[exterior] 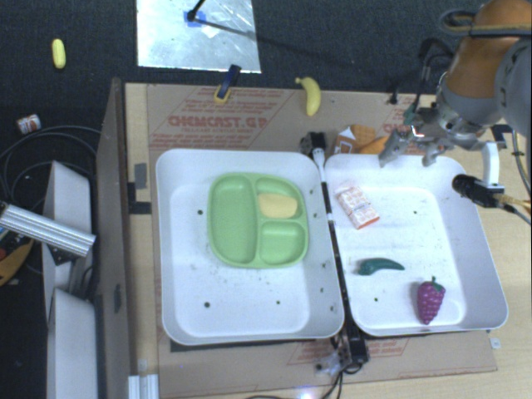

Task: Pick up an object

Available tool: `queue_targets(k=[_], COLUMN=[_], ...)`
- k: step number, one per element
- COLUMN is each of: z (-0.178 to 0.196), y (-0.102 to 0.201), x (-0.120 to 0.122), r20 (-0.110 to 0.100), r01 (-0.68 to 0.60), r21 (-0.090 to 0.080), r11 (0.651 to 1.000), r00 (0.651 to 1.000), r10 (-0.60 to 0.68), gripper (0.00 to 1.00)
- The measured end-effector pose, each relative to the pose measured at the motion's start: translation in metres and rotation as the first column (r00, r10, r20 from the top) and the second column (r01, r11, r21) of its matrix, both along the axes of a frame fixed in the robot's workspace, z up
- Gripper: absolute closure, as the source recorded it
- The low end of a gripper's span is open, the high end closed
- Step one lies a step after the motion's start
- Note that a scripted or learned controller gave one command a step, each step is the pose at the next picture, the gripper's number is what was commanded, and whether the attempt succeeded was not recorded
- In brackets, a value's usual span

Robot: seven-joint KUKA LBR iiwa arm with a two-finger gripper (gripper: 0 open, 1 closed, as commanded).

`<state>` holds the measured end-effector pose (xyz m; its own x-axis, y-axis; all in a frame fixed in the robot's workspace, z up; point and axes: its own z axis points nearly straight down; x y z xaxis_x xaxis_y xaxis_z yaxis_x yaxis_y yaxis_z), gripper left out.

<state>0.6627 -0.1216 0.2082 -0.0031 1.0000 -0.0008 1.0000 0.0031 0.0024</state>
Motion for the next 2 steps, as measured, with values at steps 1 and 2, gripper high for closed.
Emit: queue_targets(k=[1, 2], z=[-0.124, -0.029], y=[-0.02, -0.023], x=[-0.04, -0.065], r20=[0.004, 0.008], r01=[0.007, 0.003], r21=[0.004, -0.002], r11=[1.0, 1.0], r00=[1.0, 1.0], r10=[-0.007, -0.003], gripper=[0.0, 0.0])
